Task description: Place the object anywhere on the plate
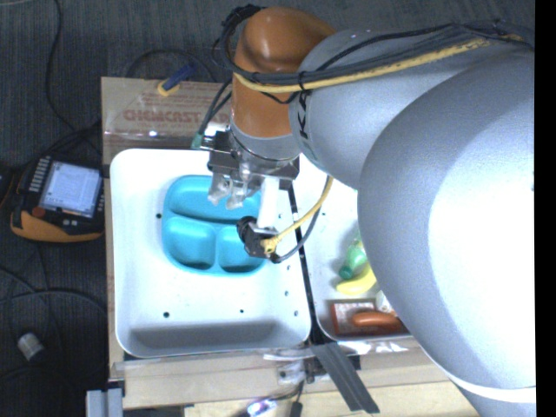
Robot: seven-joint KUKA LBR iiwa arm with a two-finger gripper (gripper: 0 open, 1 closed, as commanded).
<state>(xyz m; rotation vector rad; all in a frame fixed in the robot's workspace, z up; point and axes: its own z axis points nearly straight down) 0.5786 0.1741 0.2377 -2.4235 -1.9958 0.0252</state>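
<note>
Floor: I see dark grey carpet around the worktop [208, 373], with black cables trailing across it at the far left.
Handheld unit: an orange-cased pendant [62, 196] with a lit bluish screen lies on the floor left of the bins; I can't read its screen.
Cardboard: a brown sheet [156, 111] sits under the far edge of the left bin, printed in pale letters too blurred for me to make out.
Left bin: the white bin [139, 311] holds a blue compartmented plate [193, 233] toward its far side.
End effector: my end effector [229, 191] hangs over the far right part of the plate; its pale fingers [234, 188] point down and I cannot tell their spread, nor anything between them.
Right bin: the second bin [334, 224] holds a green and yellow object [356, 263] and, nearer, a reddish sausage-like object [373, 321] on a brown piece, both partly hidden by the grey arm [434, 198].
</note>
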